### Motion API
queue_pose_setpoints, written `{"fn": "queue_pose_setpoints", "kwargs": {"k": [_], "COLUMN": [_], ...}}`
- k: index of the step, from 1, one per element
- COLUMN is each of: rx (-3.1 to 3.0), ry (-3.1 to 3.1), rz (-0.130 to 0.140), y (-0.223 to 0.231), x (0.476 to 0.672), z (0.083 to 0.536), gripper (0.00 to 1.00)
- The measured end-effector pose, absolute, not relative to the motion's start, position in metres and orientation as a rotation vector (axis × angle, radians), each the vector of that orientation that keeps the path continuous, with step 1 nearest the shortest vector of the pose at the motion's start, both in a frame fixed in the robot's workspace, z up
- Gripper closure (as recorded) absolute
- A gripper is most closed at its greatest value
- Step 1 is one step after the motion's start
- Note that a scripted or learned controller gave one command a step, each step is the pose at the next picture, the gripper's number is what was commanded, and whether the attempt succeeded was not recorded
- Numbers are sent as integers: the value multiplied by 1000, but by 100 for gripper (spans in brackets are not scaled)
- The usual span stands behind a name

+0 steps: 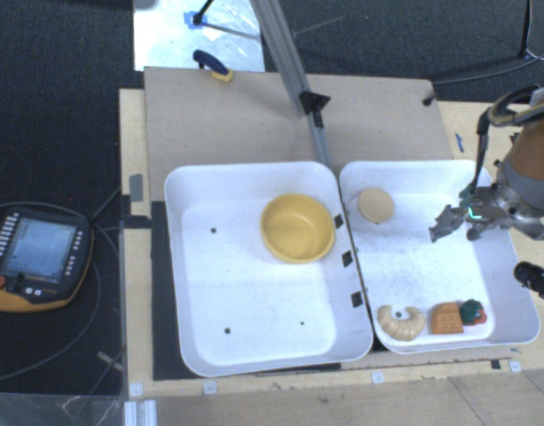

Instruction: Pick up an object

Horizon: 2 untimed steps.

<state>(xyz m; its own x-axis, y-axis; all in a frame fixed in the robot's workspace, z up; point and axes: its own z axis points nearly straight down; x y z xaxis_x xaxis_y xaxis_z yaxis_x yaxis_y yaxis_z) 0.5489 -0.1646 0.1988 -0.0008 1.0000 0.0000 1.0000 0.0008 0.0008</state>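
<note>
Overhead, two shallow white bins sit side by side on a tan bench. Near the back of the left bin [254, 327], toward its right side, a yellow bowl [297, 227] stands upright, well apart from everything else. The right bin [413, 264] holds four small things: a round tan disc [375, 206] lies near its back left corner, and along its front edge a pale curved croissant-like piece [402, 322], an orange square cracker-like piece [445, 319] and a small red and green piece [472, 311] lie in a row, the last two touching or nearly so. From the right the grey arm [531, 162] with its orange band reaches over the right bin, and the gripper [453, 223] hangs above the bin's bare middle-right area, between the disc and the front row, apart from all of them. Nothing shows between its fingers; whether they are spread or closed I cannot tell, since the dark fingertips blur together at this angle. Off the bench to the left, a control pendant [36, 257] with a lit screen rests on the dark floor. A metal pole [289, 51] slants across the back of the bench, and a blue and yellow clamp [213, 64] lies at the far edge.
</note>
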Motion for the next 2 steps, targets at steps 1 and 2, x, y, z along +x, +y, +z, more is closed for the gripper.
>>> {"fn": "queue_pose_setpoints", "kwargs": {"k": [1, 2], "rx": [2220, 2224], "ry": [2222, 2223], "rz": [1, -3], "y": [-165, -174], "x": [549, 551], "z": [199, 144], "gripper": [0, 0]}}
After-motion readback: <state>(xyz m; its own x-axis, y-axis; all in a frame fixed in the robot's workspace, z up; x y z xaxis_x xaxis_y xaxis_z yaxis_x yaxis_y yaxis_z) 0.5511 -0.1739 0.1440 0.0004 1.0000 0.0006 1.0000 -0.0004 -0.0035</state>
